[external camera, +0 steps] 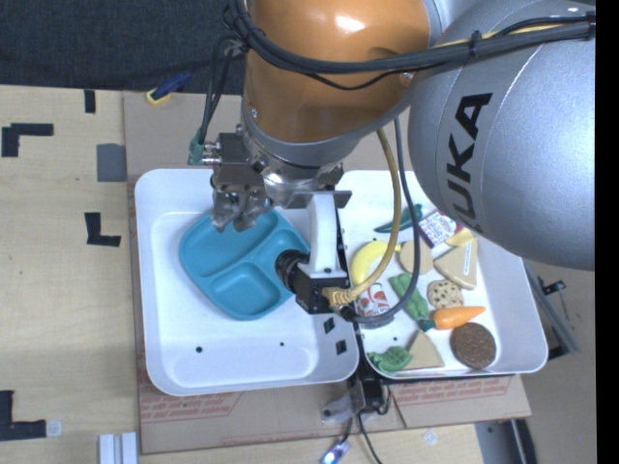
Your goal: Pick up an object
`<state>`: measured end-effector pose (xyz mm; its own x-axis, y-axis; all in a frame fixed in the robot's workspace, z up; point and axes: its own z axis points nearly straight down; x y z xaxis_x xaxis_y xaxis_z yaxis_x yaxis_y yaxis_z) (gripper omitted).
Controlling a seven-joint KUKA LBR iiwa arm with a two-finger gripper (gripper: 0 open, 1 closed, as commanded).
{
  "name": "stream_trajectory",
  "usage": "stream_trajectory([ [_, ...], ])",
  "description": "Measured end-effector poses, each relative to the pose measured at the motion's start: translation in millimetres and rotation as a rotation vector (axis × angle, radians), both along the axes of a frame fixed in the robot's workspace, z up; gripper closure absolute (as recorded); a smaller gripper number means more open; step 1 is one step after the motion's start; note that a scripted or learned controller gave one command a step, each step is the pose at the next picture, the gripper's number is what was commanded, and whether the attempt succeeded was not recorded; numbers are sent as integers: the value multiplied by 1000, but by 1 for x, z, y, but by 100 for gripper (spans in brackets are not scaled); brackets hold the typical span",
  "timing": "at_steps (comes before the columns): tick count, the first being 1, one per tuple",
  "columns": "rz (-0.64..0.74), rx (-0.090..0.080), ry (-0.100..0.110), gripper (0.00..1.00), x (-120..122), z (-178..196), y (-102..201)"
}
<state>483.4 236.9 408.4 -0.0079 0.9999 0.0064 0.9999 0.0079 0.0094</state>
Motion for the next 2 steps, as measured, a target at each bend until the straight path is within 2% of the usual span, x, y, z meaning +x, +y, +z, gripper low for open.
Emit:
stream_trajectory([
  [1, -13, -13, 22, 100, -1, -108, -59],
  [2, 0, -1, 2, 100, 0, -6, -5],
])
